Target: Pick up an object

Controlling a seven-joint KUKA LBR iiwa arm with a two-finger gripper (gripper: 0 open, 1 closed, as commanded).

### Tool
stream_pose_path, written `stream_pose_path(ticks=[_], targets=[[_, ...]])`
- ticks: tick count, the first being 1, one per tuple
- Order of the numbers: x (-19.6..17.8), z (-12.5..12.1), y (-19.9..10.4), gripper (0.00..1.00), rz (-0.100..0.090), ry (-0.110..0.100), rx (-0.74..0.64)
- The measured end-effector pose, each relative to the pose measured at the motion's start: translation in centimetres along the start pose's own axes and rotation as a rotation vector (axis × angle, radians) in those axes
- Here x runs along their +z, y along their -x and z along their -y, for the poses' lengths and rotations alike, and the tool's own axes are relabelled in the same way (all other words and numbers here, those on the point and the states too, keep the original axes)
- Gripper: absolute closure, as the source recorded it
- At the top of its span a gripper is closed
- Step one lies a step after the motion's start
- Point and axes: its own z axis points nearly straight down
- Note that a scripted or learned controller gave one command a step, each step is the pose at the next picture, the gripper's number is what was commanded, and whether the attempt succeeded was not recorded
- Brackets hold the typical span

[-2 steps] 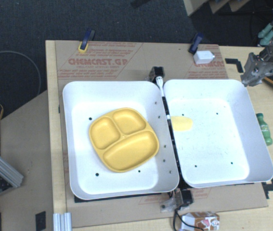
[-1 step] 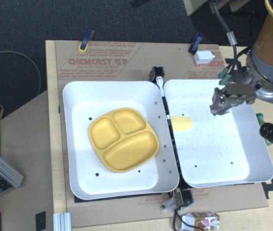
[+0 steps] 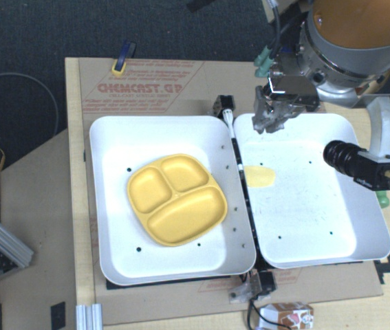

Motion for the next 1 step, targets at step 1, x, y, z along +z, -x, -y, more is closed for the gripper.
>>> stream_pose_path(ticks=[1], targets=[[4.56, 0.09, -1.16, 1.00, 0.004, -0.013, 0.007]])
